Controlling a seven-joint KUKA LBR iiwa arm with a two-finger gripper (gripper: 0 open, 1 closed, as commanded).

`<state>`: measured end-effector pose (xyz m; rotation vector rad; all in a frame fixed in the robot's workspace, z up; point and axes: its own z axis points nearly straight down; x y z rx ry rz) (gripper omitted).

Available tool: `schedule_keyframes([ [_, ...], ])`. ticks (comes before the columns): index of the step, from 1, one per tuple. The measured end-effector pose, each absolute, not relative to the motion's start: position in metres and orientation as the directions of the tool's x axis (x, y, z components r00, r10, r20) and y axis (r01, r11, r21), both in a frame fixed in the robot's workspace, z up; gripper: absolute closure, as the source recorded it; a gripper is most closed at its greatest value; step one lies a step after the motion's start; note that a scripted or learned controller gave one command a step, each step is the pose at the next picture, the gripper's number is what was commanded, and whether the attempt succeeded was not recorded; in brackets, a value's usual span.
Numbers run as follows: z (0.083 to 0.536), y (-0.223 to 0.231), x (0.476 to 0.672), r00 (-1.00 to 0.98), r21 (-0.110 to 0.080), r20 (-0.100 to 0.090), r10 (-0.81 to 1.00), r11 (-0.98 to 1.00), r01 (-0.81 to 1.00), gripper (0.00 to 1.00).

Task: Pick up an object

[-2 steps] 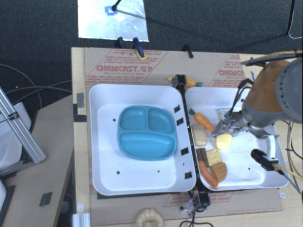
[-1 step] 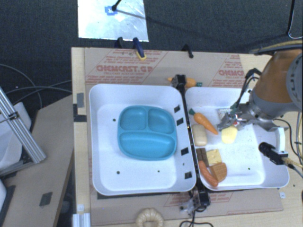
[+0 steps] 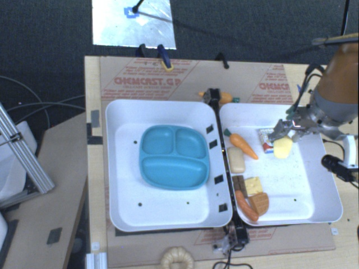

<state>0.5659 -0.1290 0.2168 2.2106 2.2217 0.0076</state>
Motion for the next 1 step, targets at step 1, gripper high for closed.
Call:
schedule_keyframes([
  [1,0.2248,-0.1289,0.5669,-0.005,0.003,0.0,1.0,0.005,1.0,1.0],
])
